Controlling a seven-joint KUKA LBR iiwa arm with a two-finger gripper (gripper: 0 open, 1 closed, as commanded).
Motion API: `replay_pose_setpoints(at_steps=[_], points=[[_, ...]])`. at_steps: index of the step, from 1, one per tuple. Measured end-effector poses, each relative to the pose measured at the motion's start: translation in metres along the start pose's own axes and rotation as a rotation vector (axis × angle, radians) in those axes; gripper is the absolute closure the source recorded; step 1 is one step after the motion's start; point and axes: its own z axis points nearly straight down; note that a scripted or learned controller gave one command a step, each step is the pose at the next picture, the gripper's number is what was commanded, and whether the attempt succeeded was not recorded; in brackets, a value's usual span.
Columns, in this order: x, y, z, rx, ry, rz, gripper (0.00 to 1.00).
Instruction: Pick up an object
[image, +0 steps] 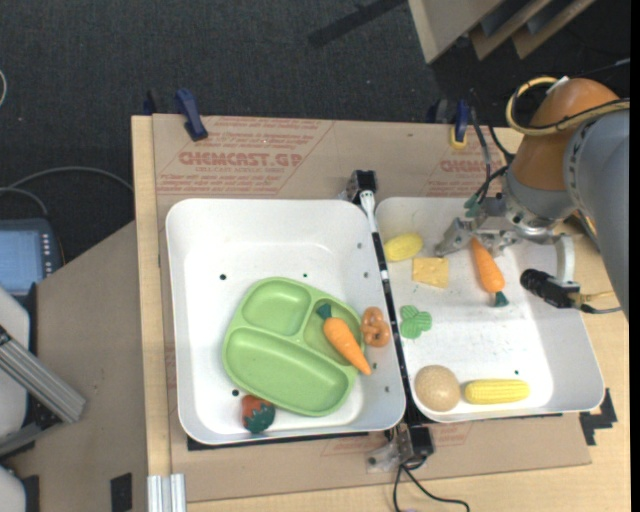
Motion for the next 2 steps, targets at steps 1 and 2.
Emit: replay_pose_setpoints(at_steps=[1,2], points=[[-0.001,0.003,-0.019,-0.014,-0.006,-0.001,1.00],[0.074,-0.037,-0.010,-0.011,-0.002,-0.003,1.00]])
